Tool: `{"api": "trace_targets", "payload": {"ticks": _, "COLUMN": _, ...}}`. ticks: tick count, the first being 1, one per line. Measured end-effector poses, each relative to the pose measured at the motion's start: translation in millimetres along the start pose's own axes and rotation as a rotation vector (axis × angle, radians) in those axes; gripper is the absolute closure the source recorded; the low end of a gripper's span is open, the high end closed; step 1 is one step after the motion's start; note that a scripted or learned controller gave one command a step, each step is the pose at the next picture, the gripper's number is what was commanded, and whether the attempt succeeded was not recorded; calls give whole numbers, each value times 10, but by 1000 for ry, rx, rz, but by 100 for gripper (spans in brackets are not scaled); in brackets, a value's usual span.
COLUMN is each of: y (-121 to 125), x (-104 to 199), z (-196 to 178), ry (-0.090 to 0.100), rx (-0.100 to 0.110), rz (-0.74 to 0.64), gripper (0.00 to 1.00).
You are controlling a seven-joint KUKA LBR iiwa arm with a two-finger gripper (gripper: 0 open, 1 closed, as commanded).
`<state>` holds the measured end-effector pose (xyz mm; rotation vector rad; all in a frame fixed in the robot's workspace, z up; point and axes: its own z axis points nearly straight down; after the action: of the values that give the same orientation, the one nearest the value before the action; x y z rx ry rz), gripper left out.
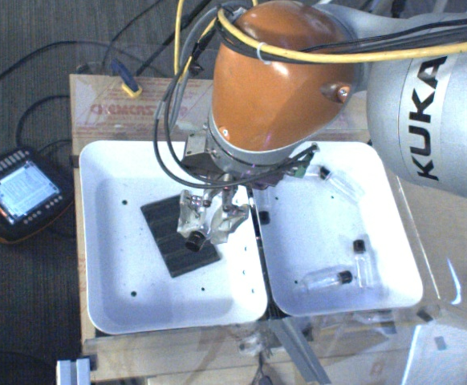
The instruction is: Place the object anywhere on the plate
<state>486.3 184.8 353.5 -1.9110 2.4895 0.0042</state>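
A flat black ribbed plate (pixel 172 241) lies tilted in the left bin (pixel 113 215). My gripper (pixel 205 221) hangs straight down over the plate's right half, under the big orange wrist. A small dark round bit (pixel 195 244) shows at the gripper's lower tip, just over the plate; I cannot tell whether it is a vial's cap or part of the gripper. Three clear vials with black caps lie in the right bin (pixel 394 215): one at the back (pixel 342 184), one near the front (pixel 326 279), one at the right (pixel 363 261).
The ridge where the two bins meet (pixel 259 247) runs just right of the gripper. Black and yellow cables (pixel 173 119) loop down from the wrist over the back of the left bin. A teach pendant (pixel 17 192) sits off the bench at the left.
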Motion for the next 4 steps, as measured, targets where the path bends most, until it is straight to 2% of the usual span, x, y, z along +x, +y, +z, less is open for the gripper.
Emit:
{"api": "trace_targets", "payload": {"ticks": 1, "y": 134, "x": -394, "z": 384, "ry": 2, "rx": -2, "rz": -150, "gripper": 100}}
{"api": "trace_targets", "payload": {"ticks": 2, "y": -450, "x": -190, "z": 316, "ry": 1, "rx": -2, "rz": -216, "gripper": 100}}
{"api": "trace_targets", "payload": {"ticks": 3, "y": -71, "x": -364, "z": 257, "ry": -1, "rx": -4, "rz": -586, "gripper": 100}}
{"api": "trace_targets", "payload": {"ticks": 4, "y": 161, "x": -473, "z": 384, "ry": -2, "rx": -6, "rz": -1075, "gripper": 100}}
